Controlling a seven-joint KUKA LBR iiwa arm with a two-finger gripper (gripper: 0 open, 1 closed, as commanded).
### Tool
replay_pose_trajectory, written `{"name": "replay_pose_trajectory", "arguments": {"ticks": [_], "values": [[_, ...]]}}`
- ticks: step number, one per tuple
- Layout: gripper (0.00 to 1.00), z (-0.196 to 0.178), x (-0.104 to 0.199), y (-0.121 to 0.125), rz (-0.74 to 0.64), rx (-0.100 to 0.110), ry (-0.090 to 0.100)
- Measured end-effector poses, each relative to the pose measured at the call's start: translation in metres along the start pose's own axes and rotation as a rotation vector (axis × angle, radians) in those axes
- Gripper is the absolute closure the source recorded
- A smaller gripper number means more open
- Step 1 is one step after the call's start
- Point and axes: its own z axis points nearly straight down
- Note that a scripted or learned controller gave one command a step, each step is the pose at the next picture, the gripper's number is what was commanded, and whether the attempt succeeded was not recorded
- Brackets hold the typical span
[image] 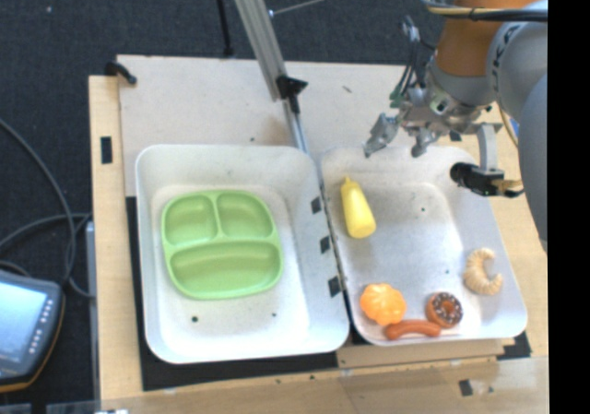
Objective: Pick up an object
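The arm (489,25) enters from the upper right of the frame, its orange band sitting above the grey wrist. Its gripper (399,140) hangs over the far rim of the right bin (419,218), near the top centre-right of the picture. The two fingers (378,137) stand apart, and nothing lies between them.

In the right bin, a yellow bottle (357,208) lies toward the upper left part of the tray, below and a little left of the gripper and clear of it. Along the lower edge of that bin sit an orange fruit (382,302), a red sausage (412,330) touching or just beside it, and a dark doughnut (445,309) next to them. A pale croissant (483,272) rests near the right wall of the bin, apart from the others.

The left bin (230,334) fills the middle-left of the frame and holds a green divided plate (221,243) with three sections. A grey metal bar (261,29) slants down from the top centre toward the gap between the two bins.
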Motion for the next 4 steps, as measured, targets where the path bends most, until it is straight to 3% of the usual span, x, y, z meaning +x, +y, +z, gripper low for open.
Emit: {"name": "replay_pose_trajectory", "arguments": {"ticks": [1, 2, 3, 4], "values": [[0.0, 0.099, 0.015, -0.076, 0.007, 0.003, 0.003], [0.0, 0.117, -0.036, -0.126, 0.012, 0.003, 0.0], [0.0, 0.116, 0.017, -0.174, 0.006, -0.001, 0.003], [1.0, 0.105, 0.015, -0.173, 0.015, -0.005, 0.003]]}}
